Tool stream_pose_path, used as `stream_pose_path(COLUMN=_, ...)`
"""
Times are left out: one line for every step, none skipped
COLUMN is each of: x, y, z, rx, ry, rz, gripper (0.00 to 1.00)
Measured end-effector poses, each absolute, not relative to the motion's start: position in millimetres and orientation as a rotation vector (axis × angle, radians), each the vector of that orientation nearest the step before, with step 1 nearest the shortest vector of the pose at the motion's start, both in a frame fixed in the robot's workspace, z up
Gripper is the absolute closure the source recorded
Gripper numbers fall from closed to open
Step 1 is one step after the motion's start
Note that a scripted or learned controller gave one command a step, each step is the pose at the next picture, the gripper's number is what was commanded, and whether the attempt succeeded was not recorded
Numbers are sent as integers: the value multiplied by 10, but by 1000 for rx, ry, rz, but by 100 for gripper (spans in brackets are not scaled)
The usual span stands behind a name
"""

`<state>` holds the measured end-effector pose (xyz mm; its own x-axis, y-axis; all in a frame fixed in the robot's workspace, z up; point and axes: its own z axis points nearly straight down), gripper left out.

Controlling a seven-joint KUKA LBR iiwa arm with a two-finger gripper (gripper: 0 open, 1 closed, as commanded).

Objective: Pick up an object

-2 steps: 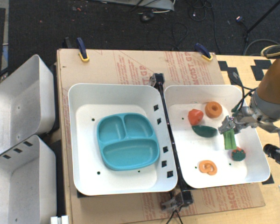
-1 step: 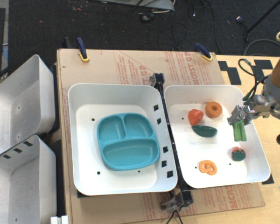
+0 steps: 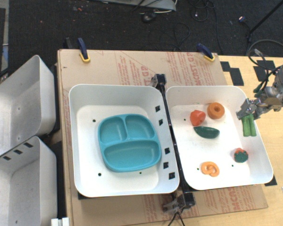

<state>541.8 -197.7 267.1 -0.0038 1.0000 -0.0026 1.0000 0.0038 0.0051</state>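
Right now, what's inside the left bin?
Inside the left bin lies one teal divided plate, its three compartments bare. The bin floor beneath the plate is covered, so anything under it cannot be seen.

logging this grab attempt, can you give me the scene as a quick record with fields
left bin: teal divided tray
right bin: red piece, orange ring, dark green piece, orange curled piece, small red and green piece, light green stick
tool: at right bin's right rim, just above the stick
arm: enters from the right
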Motion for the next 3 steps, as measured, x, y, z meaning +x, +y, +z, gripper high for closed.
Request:
stream_pose_path(x=5346, y=-1520, z=2538, rx=2216, ry=2230, rz=-1, gripper=100)
stream_pose_path(x=5284, y=-1020, z=2397, rx=2215, ry=2231, rz=0, gripper=100)
stream_pose_path(x=5232, y=-413, z=2442, rx=2213, ry=2232, rz=1, gripper=100)
